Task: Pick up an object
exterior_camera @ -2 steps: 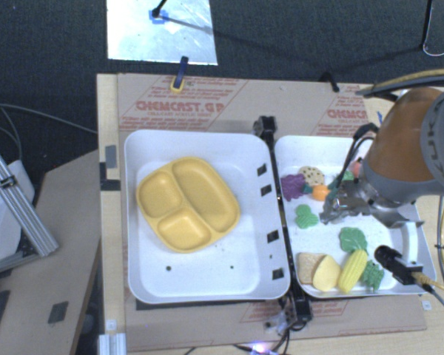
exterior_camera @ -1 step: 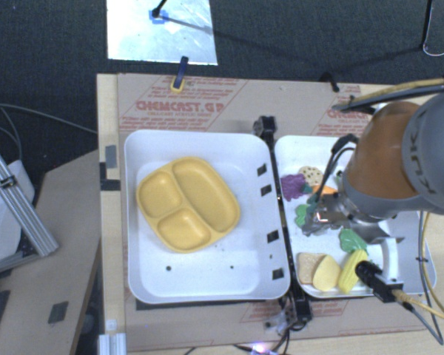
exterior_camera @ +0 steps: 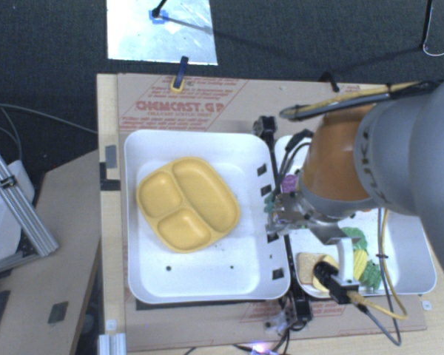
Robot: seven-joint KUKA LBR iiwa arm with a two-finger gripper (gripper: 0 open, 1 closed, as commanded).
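No particular target is named, so anything loose counts. The pickable stuff sits in the right-hand shallow white plastic bin (exterior_camera: 422,276). There's a flat tan toast-like slice (exterior_camera: 308,263) near its front-left corner. Just beside that, a small yellow corn-like piece (exterior_camera: 361,260) is tangled up with a green leafy plastic bit (exterior_camera: 370,274). A small purple thing (exterior_camera: 288,186) sits up by the bin's left wall, too small for me to say what it is. Everything's bunched at the left end, and I'd guess that's just where it got dumped, not stacked on purpose.

The gripper (exterior_camera: 281,219) hangs low over that left end, close to the wall between the two bins. The fat grey-and-orange arm (exterior_camera: 388,157) is right above it, blocking most of the bin. Looks to me like it's set up for a go at something near that wall. I can't tell whether the gripper is apart or closed, or whether anything is in it.

Over in the left shallow white plastic bin (exterior_camera: 200,287), a yellow three-compartment plastic plate (exterior_camera: 189,203) lies flat near the middle, well apart from the gripper. It's wide and shallow, so I reckon it'd be a poor grab anyway. Both bins sit on a brown cardboard sheet (exterior_camera: 192,102), I suppose as a base for them.
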